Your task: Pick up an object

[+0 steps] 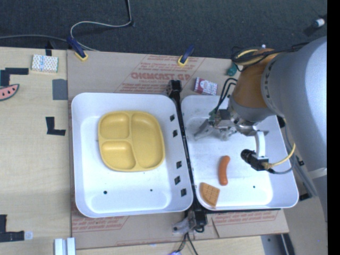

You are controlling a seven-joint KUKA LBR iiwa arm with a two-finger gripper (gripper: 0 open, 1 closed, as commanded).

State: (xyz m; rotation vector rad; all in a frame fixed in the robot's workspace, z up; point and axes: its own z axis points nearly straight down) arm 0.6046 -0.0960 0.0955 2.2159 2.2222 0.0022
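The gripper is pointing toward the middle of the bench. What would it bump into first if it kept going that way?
Probably the divider between the two bins. The gripper points left and slightly down across bare floor of the right bin. Height is hard to judge, so it might pass over toward the yellow plate.

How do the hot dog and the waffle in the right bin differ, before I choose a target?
The hot dog is a slim orange-red cylinder; the waffle is a flat tan square with a grid pattern. The hot dog lies out on the bin floor, roughly upright in the view; the waffle sits against the right bin's near-left corner. Both lie in the same bin, apart from each other and from the gripper.
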